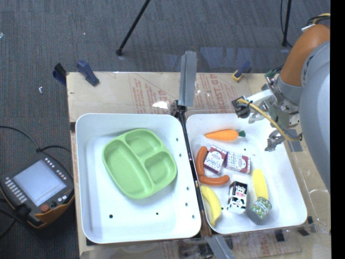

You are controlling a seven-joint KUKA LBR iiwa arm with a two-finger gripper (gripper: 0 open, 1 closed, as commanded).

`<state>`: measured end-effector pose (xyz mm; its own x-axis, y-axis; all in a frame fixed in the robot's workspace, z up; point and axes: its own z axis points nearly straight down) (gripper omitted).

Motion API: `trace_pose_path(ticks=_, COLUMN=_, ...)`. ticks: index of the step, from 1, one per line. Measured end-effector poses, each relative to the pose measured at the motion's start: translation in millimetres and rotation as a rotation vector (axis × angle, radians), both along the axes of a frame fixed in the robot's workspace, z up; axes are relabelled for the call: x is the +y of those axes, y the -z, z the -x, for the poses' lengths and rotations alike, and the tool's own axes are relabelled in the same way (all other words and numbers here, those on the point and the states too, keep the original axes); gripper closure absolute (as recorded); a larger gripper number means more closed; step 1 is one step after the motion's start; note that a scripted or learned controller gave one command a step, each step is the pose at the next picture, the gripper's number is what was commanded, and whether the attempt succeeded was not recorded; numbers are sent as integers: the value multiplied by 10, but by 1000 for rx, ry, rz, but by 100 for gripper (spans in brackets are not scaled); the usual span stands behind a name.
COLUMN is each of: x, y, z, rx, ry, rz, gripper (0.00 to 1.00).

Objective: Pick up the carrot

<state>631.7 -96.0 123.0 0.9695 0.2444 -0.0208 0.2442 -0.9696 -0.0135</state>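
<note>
The carrot [222, 136], orange with a small green top pointing right, lies flat in the far part of the right bin [299, 198]. My gripper [276, 135] hangs over the bin's far right corner, to the right of the carrot and apart from it. Nothing shows in its grasp. The grey wrist with its yellow cable hides part of the gripper.
Nearer in the right bin lie two sausages [201, 158], two small red boxes [237, 162], a corn cob [260, 183], a banana [211, 203], a milk carton [236, 196] and a can [260, 209]. The left bin [89, 198] holds a green divided plate [140, 162].
</note>
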Motion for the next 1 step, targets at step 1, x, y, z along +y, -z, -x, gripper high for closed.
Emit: trace_pose_path(ticks=1, x=-76, y=136, z=7, rx=-27, ry=-212, rz=4, gripper=0)
